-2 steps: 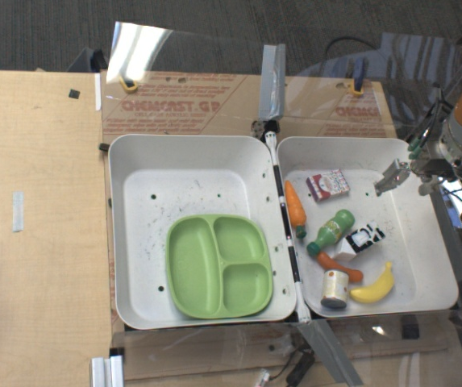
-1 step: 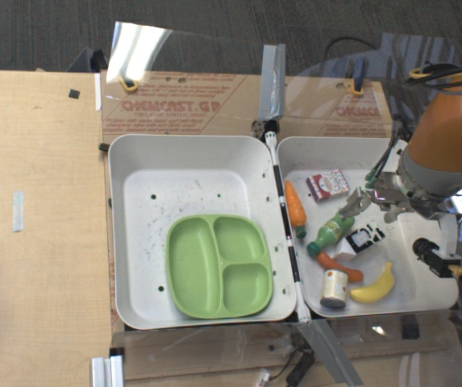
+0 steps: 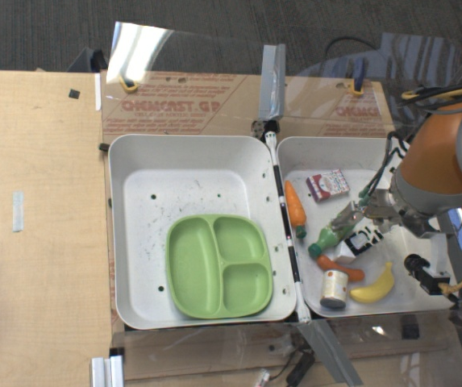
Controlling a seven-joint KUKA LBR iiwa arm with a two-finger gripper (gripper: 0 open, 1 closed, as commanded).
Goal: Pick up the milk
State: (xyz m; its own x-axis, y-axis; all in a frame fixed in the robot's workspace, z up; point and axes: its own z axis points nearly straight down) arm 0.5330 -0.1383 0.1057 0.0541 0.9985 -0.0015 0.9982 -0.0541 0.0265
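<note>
Pincer [image 3: 358,216] hangs low in the right bin [image 3: 424,301], at the end of the grey arm [image 3: 436,164] with its orange band, reaching in from the right. Its metal fingers sit over the green bottle [image 3: 328,236] and a black-and-white patterned thing [image 3: 363,240]; from where I stand I cannot tell whether they are spread or closed, or whether anything is caught between them.

Milk [image 3: 328,185], a small red-and-white carton, lies flat toward the back of that bin, up and left of the pincer and apart from it. There is print on its face, too small to read.

Around it in the same bin: a carrot [image 3: 295,204] along the left wall, the green bottle lying tilted below it, a second, smaller carrot [image 3: 341,268] below the bottle, a white can [image 3: 335,289] near the front wall, and a banana [image 3: 373,285] just right of the can.

Left bin [image 3: 134,216] holds a green divided plate [image 3: 220,266] with three compartments, set toward the front right corner.

Behind both bins stands a clear sheet over brown cardboard [image 3: 174,103] printed in red; the letters look like "OKMCAST.GB" or close to it, blurred and partly washed out by glare. Pale wooden table [image 3: 37,216] stretches off to the left
</note>
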